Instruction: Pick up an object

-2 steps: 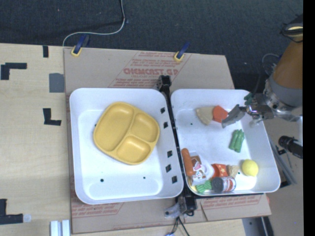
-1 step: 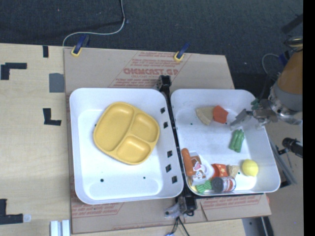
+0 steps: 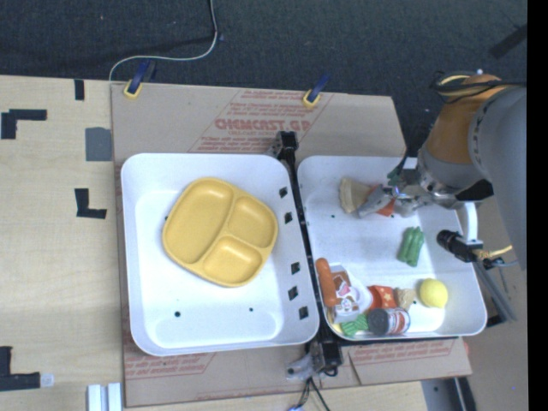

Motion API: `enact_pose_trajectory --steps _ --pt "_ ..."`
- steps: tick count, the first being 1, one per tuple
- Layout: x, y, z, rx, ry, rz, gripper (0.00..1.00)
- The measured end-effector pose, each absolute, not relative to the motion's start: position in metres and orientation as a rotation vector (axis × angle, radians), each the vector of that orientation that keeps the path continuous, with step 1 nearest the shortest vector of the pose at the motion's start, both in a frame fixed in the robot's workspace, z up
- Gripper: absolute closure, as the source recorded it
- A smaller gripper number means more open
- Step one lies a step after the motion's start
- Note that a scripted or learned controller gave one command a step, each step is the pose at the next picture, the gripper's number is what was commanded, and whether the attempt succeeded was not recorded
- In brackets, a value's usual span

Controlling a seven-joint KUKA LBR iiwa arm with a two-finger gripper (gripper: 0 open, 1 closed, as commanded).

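Gripper (image 3: 377, 202) low in right bin (image 3: 364, 242), approaching tan piece (image 3: 350, 195); jaw state can't tell. Next, you'd want jaws astride it before lifting.

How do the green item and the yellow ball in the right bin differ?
The green item is long and narrow; the yellow ball is round. The green item lies alone on bare bin floor; the yellow ball sits at the edge of the clutter along the near wall. Both lie in the right bin, away from the gripper.
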State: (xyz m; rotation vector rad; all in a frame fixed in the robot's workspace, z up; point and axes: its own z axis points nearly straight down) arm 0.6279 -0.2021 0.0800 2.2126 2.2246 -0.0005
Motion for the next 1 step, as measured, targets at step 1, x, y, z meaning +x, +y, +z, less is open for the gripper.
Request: enact_pose_trajectory --steps 1 --pt "0.5691 -0.2253 0.0869 2.219 2.217 0.001 0.00"
